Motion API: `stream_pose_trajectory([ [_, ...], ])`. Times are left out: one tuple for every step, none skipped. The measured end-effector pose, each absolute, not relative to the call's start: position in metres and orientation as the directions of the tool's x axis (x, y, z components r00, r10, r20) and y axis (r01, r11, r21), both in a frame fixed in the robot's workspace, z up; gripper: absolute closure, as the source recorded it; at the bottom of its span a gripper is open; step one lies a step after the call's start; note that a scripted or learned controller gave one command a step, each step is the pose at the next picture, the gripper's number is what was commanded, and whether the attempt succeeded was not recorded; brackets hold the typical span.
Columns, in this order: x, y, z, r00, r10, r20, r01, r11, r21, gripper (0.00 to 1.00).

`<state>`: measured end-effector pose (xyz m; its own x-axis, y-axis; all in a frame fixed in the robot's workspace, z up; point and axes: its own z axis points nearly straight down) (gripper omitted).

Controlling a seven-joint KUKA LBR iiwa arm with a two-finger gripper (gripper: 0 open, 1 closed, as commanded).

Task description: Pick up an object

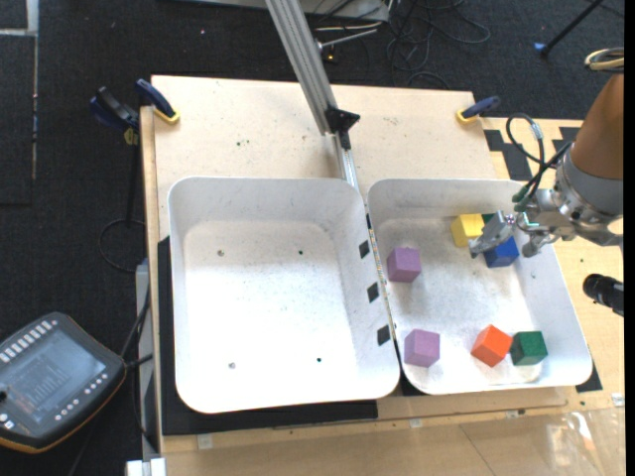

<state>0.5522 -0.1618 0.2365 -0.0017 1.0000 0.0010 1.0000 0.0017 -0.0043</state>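
**Blue cube sits right under the hand**

The blue cube (pixel 503 253) lies in the right bin (pixel 466 191), near its far right wall, touching or just beside a yellow cube (pixel 466 229) on its left. The hand (pixel 499 234) hangs directly over the blue cube; whether it grips is unclear.

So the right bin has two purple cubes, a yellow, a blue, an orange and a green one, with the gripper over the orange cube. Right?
Not quite. In the camera view the gripper sits over the blue cube, beside the yellow cube near the right bin's far side. The orange cube lies at the near side, next to the green cube. The two purple cubes are as you say.
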Motion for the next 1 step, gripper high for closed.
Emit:
stream_pose_trajectory([
  [0.553, -0.1621, 0.2388, 0.0, 1.0, 0.0, 1.0, 0.0, 0.0, 0.0],
])
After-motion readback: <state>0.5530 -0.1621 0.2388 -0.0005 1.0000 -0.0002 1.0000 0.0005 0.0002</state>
